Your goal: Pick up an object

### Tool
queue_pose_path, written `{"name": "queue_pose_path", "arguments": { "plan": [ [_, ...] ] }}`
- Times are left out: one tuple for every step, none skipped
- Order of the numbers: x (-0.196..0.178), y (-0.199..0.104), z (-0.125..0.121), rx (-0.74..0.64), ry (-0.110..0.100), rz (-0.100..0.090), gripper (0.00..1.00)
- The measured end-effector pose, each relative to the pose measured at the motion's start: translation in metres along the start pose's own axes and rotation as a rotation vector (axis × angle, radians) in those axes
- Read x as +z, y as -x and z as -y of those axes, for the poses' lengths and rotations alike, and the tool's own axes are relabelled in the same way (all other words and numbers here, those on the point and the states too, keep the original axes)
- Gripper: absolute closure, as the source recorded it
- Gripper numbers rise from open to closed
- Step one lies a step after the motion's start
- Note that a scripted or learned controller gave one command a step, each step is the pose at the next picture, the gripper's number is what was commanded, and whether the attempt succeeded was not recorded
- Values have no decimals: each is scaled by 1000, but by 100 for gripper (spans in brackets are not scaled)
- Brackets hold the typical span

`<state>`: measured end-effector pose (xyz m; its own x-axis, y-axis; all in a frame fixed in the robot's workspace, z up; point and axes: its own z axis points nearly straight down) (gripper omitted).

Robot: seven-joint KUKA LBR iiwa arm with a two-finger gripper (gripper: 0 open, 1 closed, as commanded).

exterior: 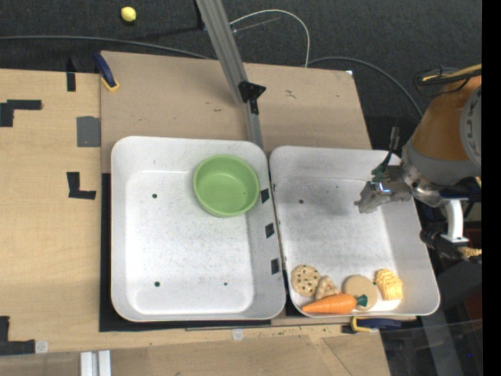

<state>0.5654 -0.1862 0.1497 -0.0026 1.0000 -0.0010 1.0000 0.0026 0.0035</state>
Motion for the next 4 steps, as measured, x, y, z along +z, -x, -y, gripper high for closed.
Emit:
{"name": "queue_pose_path", "arguments": {
  "plan": [
    [-49,-5,-10,0,1,0,100],
    [-92,-5,-14,1,0,0,100],
    [-98,-64,-26,-5,-4,-3,100],
    [-100,-125,-40,-5,-4,-3,100]
  ]
}}
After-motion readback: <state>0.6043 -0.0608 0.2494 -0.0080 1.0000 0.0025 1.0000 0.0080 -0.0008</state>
